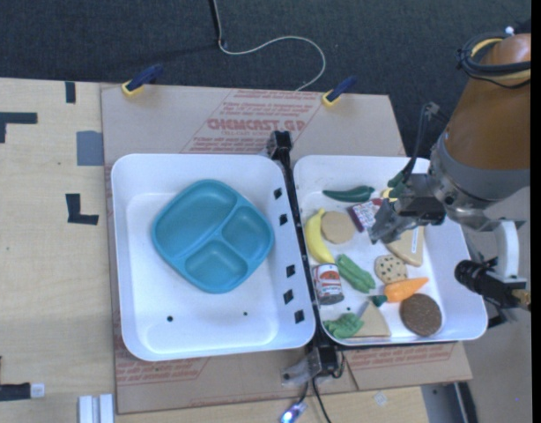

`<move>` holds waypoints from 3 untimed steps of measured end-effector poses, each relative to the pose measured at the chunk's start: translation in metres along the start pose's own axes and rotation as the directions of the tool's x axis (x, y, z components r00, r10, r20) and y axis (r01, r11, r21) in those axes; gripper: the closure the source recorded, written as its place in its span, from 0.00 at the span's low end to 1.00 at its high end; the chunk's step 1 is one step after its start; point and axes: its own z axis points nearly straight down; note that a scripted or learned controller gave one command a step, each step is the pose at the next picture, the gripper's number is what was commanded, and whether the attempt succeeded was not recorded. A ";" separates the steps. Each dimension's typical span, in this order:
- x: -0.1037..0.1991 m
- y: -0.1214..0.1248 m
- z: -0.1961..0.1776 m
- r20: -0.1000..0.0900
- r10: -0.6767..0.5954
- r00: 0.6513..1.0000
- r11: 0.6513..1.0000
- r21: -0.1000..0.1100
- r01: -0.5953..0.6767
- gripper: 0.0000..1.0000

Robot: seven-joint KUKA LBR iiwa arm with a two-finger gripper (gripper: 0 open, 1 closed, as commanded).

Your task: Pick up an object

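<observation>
The right bin holds toy food: a yellow banana, a tan round cookie, a green chili, a green pod, a small can, a chip cookie, an orange carrot, a brown disc and a sandwich wedge. My gripper hangs over the middle of this bin, just above a dark red packet and beside a pale wedge. I see nothing held between its fingers.
The left bin bears a blue three-compartment plate. A black divider with clips runs between the bins. Cardboard lies under both, with yellow-blue clamps at the back and a cable behind. The arm fills the right side.
</observation>
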 end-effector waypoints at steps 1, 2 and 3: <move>0.069 0.001 0.081 0.000 -0.002 1.000 1.000 0.000 0.002 1.00; 0.098 0.002 -0.037 0.000 -0.002 1.000 1.000 -0.021 0.002 1.00; 0.159 0.001 -0.119 -0.001 -0.005 1.000 1.000 -0.019 0.005 1.00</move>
